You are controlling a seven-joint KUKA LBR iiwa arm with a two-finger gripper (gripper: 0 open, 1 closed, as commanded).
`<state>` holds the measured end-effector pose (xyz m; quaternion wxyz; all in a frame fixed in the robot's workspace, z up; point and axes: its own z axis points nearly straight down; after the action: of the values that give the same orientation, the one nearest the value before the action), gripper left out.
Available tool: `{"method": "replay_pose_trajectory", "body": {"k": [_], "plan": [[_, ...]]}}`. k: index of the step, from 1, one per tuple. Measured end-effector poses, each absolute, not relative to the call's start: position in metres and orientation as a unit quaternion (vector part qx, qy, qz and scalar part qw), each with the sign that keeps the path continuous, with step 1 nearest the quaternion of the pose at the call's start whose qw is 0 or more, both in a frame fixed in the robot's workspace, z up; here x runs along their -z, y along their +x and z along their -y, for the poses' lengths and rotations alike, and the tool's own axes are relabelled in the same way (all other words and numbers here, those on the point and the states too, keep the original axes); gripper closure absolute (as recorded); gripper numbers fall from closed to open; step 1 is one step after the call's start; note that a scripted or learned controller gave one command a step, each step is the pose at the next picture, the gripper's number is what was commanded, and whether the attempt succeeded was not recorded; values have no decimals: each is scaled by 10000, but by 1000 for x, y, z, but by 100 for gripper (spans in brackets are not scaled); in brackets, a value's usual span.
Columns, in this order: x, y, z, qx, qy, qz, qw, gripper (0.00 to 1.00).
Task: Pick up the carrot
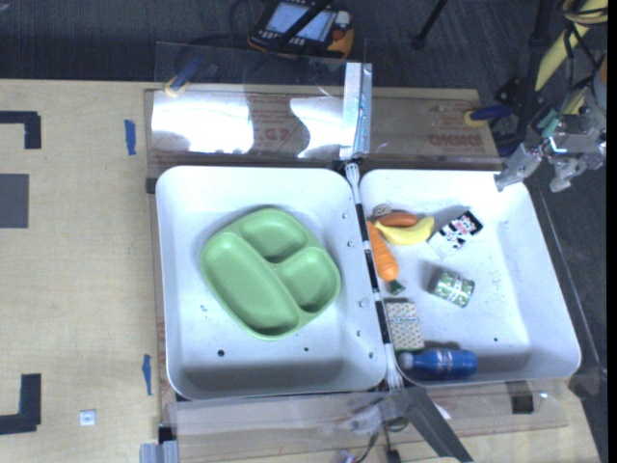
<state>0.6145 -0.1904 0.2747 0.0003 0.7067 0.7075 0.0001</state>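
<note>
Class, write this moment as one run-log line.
gripper: above right bin's far right corner | carrot: in right bin, by left wall, below banana | grasp: none

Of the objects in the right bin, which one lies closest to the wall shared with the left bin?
The carrot. It lies along the dividing wall on the right bin's left side, just below the banana; the green can and blue bottle lie farther right.

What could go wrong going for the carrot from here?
The carrot lies tight against the right bin's left wall, so one finger may hit the wall. The banana sits at the carrot's top end and could be nudged or grabbed instead. The gripper is above the bin's far right corner, leaving a long approach.
</note>
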Motion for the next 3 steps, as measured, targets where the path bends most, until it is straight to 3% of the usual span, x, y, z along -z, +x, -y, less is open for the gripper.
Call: {"method": "replay_pose_trajectory", "body": {"k": [1, 2, 3], "plan": [[-153, 613, 223, -5, 6373, -7706, 15, 0], [-86, 533, 191, -27, 7631, -6463, -14, 0], [-97, 534, 194, -28, 7640, -6452, 19, 100]]}}
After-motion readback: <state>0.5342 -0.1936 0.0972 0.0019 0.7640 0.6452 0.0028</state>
